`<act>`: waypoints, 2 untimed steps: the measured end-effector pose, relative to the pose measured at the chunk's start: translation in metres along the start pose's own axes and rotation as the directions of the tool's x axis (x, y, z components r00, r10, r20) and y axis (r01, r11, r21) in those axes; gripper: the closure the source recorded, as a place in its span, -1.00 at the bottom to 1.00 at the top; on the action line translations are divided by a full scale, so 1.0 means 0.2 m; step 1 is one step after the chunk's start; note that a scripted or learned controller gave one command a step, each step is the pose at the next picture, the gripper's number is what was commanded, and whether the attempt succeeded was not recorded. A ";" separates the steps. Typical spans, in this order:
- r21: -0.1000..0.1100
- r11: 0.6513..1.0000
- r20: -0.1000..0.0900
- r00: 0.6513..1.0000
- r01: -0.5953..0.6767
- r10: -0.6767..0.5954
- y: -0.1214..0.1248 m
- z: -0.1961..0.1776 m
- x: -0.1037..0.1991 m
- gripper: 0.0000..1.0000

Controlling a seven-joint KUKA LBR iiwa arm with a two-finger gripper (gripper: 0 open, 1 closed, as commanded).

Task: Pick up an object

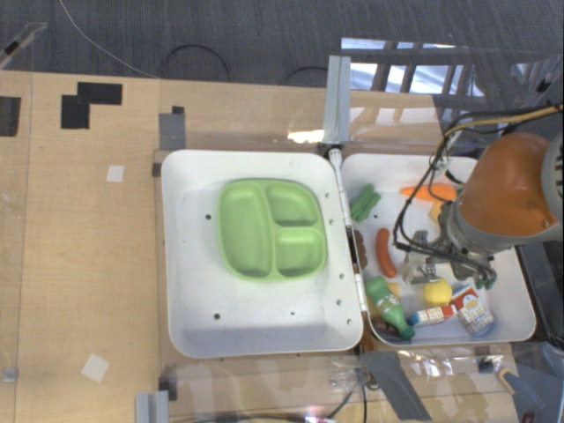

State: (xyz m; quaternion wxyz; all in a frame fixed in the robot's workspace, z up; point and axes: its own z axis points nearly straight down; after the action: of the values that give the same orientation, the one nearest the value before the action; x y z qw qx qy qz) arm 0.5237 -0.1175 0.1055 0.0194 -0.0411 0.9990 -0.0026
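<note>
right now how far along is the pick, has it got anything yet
Done: the arm is over the right bin, its gripper low among the toys. In hand: nothing visibly lifted; the yellow ball lies just under the gripper, and whether the fingers have it cannot be told. Left: grasp and lift. The red sausage, green bottle and the green plate in the left bin lie untouched.

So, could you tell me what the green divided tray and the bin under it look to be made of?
Green divided tray: probably moulded plastic, matte, uniform colour with soft rounded compartment edges. Left bin: likely white plastic or coated sheet, smooth, with slight sheen and small dark holes; the view leaves it open.
</note>
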 end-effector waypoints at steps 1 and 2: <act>0.000 1.000 -0.001 1.000 0.000 0.000 0.00 0.00 0.00 -1.00; 0.000 0.979 -0.025 0.979 -0.203 0.202 0.05 0.09 -0.36 -1.00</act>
State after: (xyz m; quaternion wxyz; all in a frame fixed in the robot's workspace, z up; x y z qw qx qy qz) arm 0.5957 -0.1026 0.0895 0.0071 0.0608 0.9981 0.0000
